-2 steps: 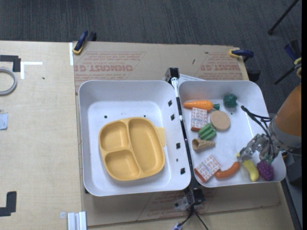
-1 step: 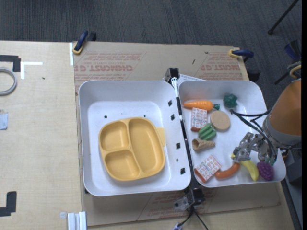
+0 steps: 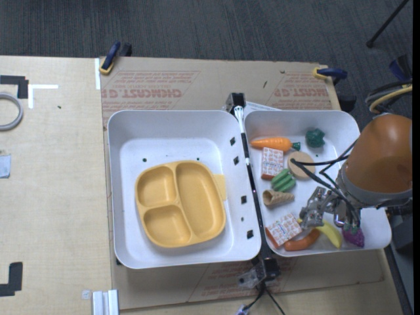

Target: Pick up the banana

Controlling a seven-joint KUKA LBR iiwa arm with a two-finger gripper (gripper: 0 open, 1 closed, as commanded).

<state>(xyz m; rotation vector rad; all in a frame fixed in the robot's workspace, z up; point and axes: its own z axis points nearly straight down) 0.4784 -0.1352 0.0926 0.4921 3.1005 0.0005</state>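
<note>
The banana [image 3: 330, 234] is a small yellow toy lying near the front edge of the right bin [image 3: 341, 125], between a red sausage [image 3: 302, 243] and a purple eggplant [image 3: 354, 236]. My gripper [image 3: 314, 213] hangs low over the front of this bin, just up and left of the banana, with its tip close to the banana's near end. The orange wrist band [image 3: 387, 155] sits above it and hides part of the bin's right side. Nothing shows between the gripper's tips.
In the right bin also lie a carrot [image 3: 270, 142], a green broccoli [image 3: 315, 136], two printed cartons [image 3: 272, 162] [image 3: 285, 228], a tan disc [image 3: 300, 165], a green vegetable [image 3: 284, 180] and a tan cone [image 3: 278, 197]. A yellow divided plate [image 3: 180, 203] sits in the left bin [image 3: 125, 176].
</note>
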